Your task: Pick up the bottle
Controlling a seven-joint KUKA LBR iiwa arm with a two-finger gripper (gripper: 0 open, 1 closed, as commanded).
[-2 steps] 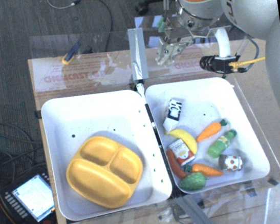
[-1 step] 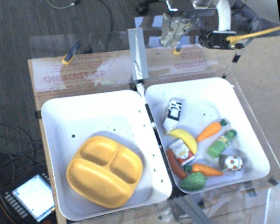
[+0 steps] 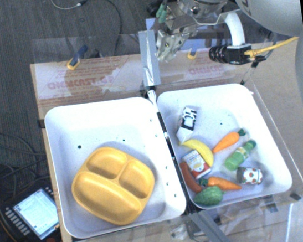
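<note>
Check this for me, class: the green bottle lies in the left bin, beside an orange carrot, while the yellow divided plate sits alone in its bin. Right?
Not quite. The camera view shows the green bottle in the right bin, beside the orange carrot. The yellow divided plate does sit alone in its bin.

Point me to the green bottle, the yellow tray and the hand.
green bottle (image 3: 239, 155): camera view, right bin, on the middle of its body.
yellow tray (image 3: 113, 184): camera view, left bin, on the ridge between its compartments.
hand (image 3: 168, 47): camera view, above the bins' far edge, at its fingertips.

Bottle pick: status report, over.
Gripper hangs beyond the bins' far edge. Bottle lies untouched in right bin. Carrot against it, small jar close by.
</note>
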